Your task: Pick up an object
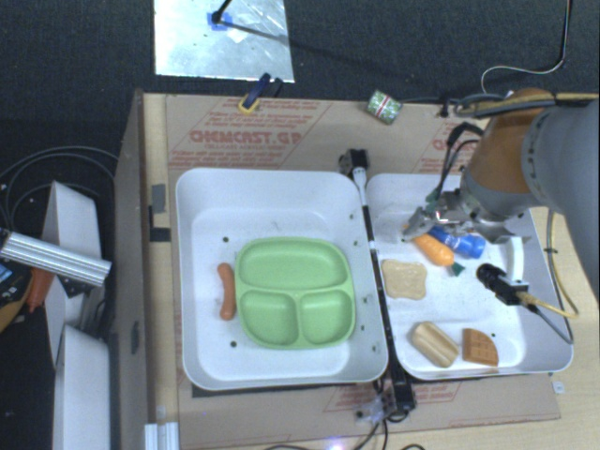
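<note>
So, the tool [434, 221] is seen low over the upper part of the right bin [398, 193], at the end of the grey arm [562, 157], which is stretched in from the right edge of the frame. Whether it's apart or together can't be told from this angle, tbh, since the tip is blurred into the stuff under it. Nothing can be confirmed as gripped.

The orange carrot [432, 248] is found just below the tool in the picture, laid at a slant on the bin floor. Whether it's actually touched by the tool can't be made out. A blue piece [467, 246] is set right against the carrot's right side.

Lower in the same bin, a slice of toast [404, 279] is laid flat near the left wall. A bread roll [435, 343] and a waffle piece [479, 348] are placed side by side by the bottom edge, well apart from the tool.

The left bin [272, 204] is taken up mostly by a green divided plate [295, 291], with a sausage [226, 292] laid just beside the plate's left edge, lengthwise up and down the frame.

Both bins are seated on a cardboard sheet [281, 131] with red print, and that is spread on the dark surface [75, 82]. A small green-and-white roll [383, 106] is left on the cardboard's upper edge, above the right bin. A shiny metal sheet [220, 26] is seen at the upper left of the frame.
</note>
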Controlling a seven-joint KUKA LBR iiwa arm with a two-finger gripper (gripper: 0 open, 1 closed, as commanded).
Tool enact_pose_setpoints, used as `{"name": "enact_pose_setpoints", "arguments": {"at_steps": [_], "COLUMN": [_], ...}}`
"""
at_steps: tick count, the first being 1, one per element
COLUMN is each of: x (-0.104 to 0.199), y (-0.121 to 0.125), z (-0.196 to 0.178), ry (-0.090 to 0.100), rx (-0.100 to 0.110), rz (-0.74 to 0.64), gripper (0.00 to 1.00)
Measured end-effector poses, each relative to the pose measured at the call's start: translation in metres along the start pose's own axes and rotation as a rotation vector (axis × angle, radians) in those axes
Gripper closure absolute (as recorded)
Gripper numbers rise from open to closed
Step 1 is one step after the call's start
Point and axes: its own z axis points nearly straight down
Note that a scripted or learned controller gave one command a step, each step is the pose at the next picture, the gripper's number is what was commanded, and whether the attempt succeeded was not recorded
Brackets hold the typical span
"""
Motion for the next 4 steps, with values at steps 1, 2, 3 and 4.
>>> {"name": "enact_pose_setpoints", "arguments": {"at_steps": [1,2,3,4], "x": [0.0039,0.0024,-0.0045,0.0049], "y": [0.0015,0.0035,-0.0009,-0.0001], "z": [0.0003,0.0004,0.0,0.0009], "ry": [-0.005,-0.001,0.001,0.002], "rx": [0.003,0.001,-0.002,0.003], "rz": [0.002,0.0,-0.002,-0.002], "gripper": [0.0,0.0,0.0,0.0]}}
